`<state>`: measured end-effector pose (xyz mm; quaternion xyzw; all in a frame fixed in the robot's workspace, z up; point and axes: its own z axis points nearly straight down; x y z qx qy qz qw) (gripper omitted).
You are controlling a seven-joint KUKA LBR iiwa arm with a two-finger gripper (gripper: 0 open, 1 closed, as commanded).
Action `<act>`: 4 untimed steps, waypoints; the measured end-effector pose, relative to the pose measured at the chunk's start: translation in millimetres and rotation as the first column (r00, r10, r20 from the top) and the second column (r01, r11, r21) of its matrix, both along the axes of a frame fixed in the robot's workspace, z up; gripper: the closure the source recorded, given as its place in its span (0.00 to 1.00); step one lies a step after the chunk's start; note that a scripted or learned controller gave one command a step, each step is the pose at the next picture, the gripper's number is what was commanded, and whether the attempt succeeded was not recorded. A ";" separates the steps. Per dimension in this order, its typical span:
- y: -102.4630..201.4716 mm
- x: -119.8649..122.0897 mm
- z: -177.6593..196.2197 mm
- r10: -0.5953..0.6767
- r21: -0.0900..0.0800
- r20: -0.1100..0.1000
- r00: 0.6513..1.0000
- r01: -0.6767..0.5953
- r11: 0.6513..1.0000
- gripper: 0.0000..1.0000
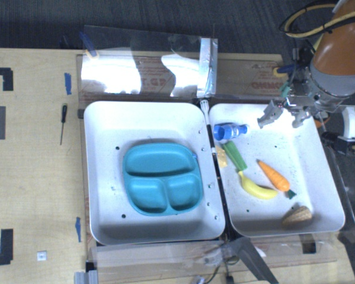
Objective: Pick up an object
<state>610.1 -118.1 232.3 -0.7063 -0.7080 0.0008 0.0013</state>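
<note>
Gripper (283, 115) spread apart, nothing between fingers, hovering over right bin (325, 158) upper area. Carrot (273, 176) lies lower in bin, apart from gripper, beside banana (257, 189).

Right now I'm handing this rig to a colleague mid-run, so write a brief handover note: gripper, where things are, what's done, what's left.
Gripper: open, holding nothing, above the far end of the right bin.
Right bin holds: blue bottle at the far left corner, green piece beside the left wall, banana, carrot, brown lump at the near right corner.
Left bin: blue divided tray.
Done: nothing picked yet.
Left: lower onto one item, grip, lift.
</note>
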 end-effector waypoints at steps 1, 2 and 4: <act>-71.8 8.1 6.8 -0.152 -0.003 0.003 0.988 0.152 0.988 0.00; -55.8 -69.1 -130.3 0.033 0.003 -0.007 0.999 -0.033 0.999 0.00; -30.8 -94.2 -145.4 0.061 -0.001 0.008 0.998 -0.061 0.998 0.00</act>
